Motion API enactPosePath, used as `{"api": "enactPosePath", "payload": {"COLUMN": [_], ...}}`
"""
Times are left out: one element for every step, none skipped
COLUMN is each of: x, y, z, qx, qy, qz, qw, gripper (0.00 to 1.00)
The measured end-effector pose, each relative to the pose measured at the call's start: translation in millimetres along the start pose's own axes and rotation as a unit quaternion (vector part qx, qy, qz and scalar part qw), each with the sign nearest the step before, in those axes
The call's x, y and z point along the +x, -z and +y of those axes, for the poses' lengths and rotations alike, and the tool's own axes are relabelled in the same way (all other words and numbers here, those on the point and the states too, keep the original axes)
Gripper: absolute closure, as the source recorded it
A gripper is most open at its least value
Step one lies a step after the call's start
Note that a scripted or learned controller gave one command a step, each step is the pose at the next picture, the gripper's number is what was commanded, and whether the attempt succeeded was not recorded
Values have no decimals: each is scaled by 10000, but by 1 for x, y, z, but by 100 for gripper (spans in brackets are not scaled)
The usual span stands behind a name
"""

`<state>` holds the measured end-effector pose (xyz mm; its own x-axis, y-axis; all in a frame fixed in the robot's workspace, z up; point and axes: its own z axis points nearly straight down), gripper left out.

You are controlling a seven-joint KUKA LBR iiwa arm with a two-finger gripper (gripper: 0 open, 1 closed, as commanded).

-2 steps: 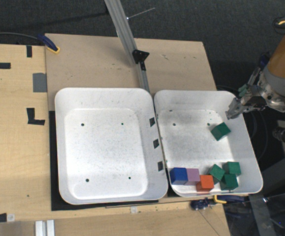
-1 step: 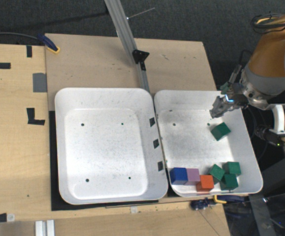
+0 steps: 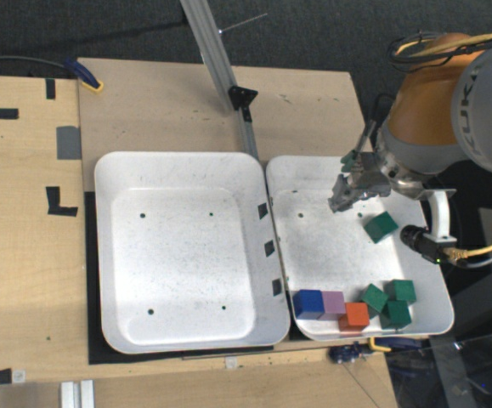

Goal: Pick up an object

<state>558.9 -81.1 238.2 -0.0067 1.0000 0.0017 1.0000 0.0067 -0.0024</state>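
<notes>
1. The end effector (image 3: 347,195) hangs over the right bin (image 3: 313,253), toward its 12 o'clock edge; whether it is open or closed cannot be told.
2. A lone green block (image 3: 381,226) lies just beside it, at 4 o'clock.
3. The block looks light and rigid; its flat opposite faces seem the best grip.

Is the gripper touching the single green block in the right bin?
Apart. In the camera view, bare white bin floor shows between the gripper and the green block, which lies alone below and to its right in the right bin.
</notes>
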Motion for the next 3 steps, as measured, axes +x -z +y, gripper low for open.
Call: {"api": "enactPosePath", "payload": {"x": [48,107,158], "y": [-11,-1,-9], "z": [-5,-5,-20], "qx": [3,-10,5], "qy": [-4,9,2], "qz": [-1,3,-2], "qw": [10000,10000,10000], "gripper": [100,100,100]}}
